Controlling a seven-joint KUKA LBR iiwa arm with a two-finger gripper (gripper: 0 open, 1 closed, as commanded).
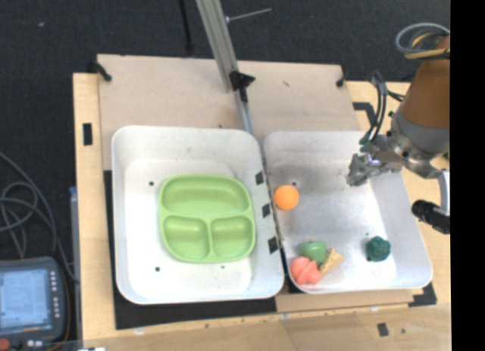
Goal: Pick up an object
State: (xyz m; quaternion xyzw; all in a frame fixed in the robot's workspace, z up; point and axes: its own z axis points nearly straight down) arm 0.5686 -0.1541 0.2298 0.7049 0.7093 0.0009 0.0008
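Observation:
In the right bin (394,266) an orange ball (286,197) lies near the left wall. A dark green lump (377,249) rests toward the right side. At the front left corner sit a pink object (305,270), a small green object (313,250) and a tan piece (332,261), bunched together. My gripper (358,171) hangs over the upper right part of this bin, apart from all the objects, with nothing visible in it.
The left bin (136,190) holds a light green divided plate (206,217). A slanted metal pole (216,27) rises from the back between the bins. The arm's orange band (430,99) stands at the right edge. A screen (26,296) sits lower left.

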